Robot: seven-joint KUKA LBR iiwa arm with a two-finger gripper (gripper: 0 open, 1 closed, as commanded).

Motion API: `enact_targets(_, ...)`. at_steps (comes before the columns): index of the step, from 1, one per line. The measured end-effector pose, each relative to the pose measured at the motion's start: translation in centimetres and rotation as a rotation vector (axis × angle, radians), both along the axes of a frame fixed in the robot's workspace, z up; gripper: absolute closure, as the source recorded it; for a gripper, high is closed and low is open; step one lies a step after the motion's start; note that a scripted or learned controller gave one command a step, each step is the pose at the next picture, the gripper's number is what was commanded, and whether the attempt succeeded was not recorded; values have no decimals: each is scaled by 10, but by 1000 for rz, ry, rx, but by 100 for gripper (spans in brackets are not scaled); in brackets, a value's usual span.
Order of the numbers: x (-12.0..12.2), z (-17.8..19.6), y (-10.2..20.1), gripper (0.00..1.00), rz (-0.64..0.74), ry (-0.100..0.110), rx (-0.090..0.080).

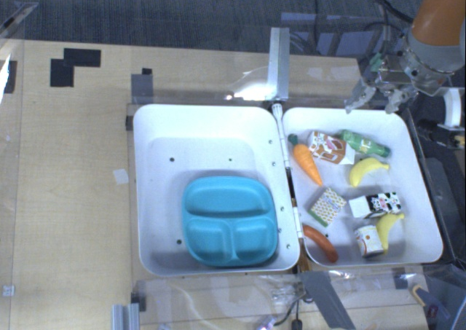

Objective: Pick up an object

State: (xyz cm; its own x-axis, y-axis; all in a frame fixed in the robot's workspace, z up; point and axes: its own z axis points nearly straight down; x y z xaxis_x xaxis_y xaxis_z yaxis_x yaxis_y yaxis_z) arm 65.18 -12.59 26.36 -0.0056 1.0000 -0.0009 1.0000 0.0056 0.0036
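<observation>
My gripper [377,100] hangs open above the far rim of the right bin [429,234], with nothing between its two fingers. Below it in that bin lie a green bottle [366,144], a red-and-white snack packet [327,148], an orange carrot [308,163] and a yellow banana [368,169]. Nearer the front sit a checkered green packet [327,207], a black-and-white cow-patterned carton [376,205], a second banana [387,226], a small can [370,240] and a red sausage [320,242].
The left bin [160,146] holds a blue divided tray [230,221] at its front. A metal post [279,66] stands behind the seam between the bins. Cables and brackets crowd the far right by the arm.
</observation>
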Motion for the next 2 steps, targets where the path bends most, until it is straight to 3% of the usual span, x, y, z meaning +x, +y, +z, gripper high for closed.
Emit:
enact_targets(1, 18, -80, 23, 0, -127, 0, 1)
enact_targets(2, 19, -82, 3, 0, -51, -3, -1)
